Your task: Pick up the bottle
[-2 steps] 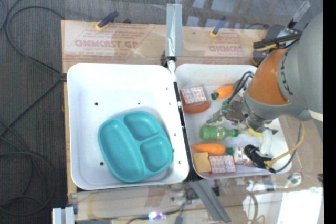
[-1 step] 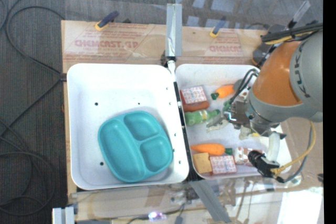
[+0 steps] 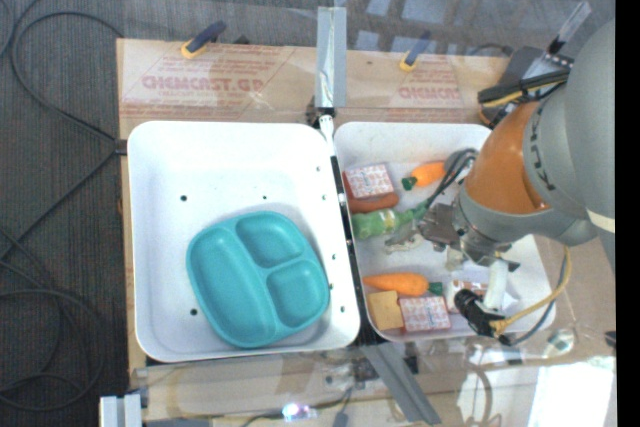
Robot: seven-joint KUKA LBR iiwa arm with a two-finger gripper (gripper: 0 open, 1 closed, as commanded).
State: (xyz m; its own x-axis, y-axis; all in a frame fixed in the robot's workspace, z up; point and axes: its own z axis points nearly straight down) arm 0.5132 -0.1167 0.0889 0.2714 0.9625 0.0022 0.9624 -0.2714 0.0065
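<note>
Right bin (image 3: 352, 143): green bottle (image 3: 385, 223), carrots (image 3: 398, 283).

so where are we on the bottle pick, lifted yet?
Not lifted. Done: the arm is over the right bin, with the gripper low beside the green bottle. In hand: nothing visibly. The bottle lies in the bin between the carrots, against the left wall. Left: close on it and raise it.
</note>
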